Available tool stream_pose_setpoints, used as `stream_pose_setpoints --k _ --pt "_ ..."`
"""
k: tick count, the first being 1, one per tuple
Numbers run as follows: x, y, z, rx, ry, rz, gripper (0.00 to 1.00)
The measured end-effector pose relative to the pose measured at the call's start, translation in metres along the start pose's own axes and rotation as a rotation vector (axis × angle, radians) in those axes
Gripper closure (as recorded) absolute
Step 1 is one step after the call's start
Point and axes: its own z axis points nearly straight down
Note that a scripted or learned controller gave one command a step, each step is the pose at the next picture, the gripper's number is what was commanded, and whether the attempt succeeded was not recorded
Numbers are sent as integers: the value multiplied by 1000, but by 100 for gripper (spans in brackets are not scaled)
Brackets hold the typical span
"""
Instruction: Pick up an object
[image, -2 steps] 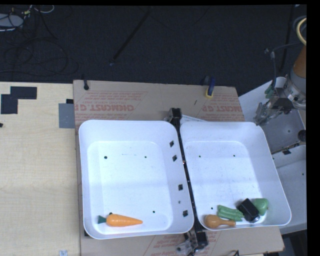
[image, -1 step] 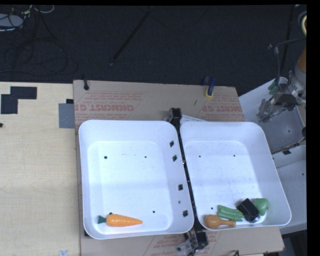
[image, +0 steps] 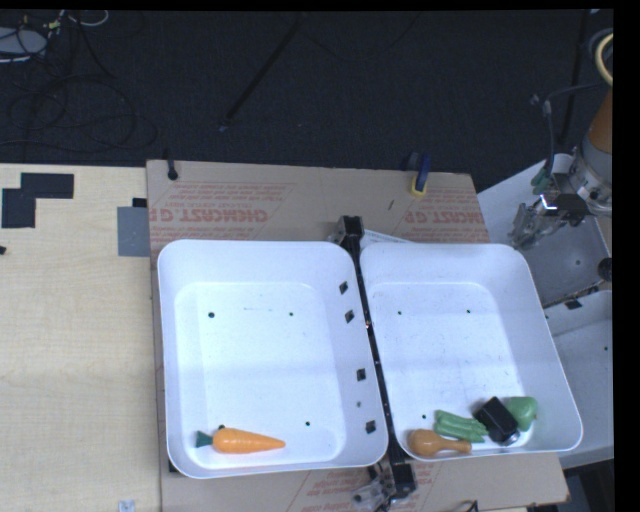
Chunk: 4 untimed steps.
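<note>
Carrot (image: 248, 440) is sitting all by itself in the left bin (image: 185, 350), down in the near left corner, lying flat with its green stub pointing left and the orange tip pointing right, pretty much up against the near wall. Over in the right bin (image: 545, 340) there's a little cluster of stuff jammed into the near right corner: a tan pear-ish thing (image: 436, 443) on the left end, a green bean pod (image: 460, 426) just beside it and looks like touching, then a black block (image: 497, 419) tilted on top of or against the pod, and a green rounded piece (image: 522, 408) poking out behind the block on the right. Rest of both bins is just white floor with a few dark specks. The two bins sit side by side on a sheet of cardboard (image: 300, 200) with red print, and that's on the pale wood surface (image: 70, 350). A blue and yellow clamp (image: 420, 175) grips the far edge of the cardboard. The arm (image: 598, 150) is way off at the far right, well apart from both bins, with the pincer (image: 530, 225) hanging over the grey area beyond the right bin's far corner, nothing visibly in it, but honestly it's too small and murky to say whether it's open or closed.
</note>
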Motion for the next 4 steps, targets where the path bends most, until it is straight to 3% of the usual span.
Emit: stream_pose_setpoints --k 4 --pt "0 0 -1 -3 0 -2 100"
